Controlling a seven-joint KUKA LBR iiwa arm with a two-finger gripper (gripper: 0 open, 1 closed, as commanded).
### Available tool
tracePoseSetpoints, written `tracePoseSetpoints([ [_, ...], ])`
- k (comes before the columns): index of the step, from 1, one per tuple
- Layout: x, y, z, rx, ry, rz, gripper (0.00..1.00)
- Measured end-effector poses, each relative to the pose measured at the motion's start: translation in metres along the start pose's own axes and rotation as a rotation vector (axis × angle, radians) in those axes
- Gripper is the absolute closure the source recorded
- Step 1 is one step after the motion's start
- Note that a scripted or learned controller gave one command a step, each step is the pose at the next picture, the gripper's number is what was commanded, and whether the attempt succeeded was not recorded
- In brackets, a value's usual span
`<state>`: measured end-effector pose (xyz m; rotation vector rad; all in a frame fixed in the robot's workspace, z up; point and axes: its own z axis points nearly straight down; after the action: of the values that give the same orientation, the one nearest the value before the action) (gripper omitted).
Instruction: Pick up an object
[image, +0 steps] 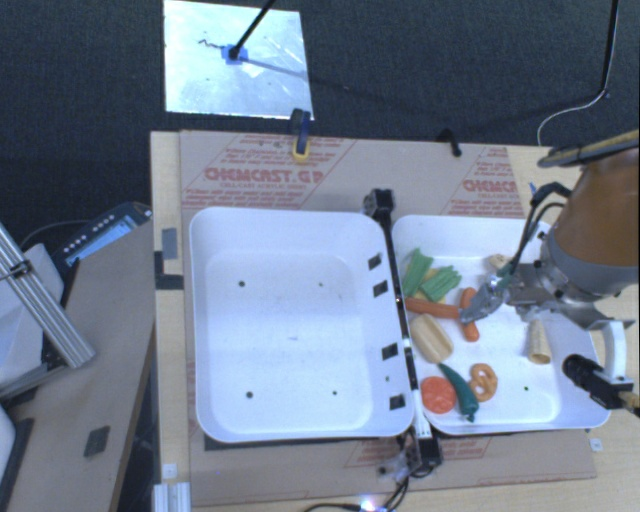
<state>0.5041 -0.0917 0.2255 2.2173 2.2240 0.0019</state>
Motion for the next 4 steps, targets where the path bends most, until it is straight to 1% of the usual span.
tracePoseSetpoints([
  [1, -0.002, 0.058, 0.062, -0.001, -0.001, -0.004, 0.00],
  [2, -0.072, 0.057, 0.145, 0.004, -0.002, 0.006, 0.00],
  [3, -0.032, 0.159, 0.145, 0.049, 0.011, 0.006, 0.00],
  [4, -0.033, 0.164, 0.131, 0.006, 0.001, -0.002, 1.00],
])
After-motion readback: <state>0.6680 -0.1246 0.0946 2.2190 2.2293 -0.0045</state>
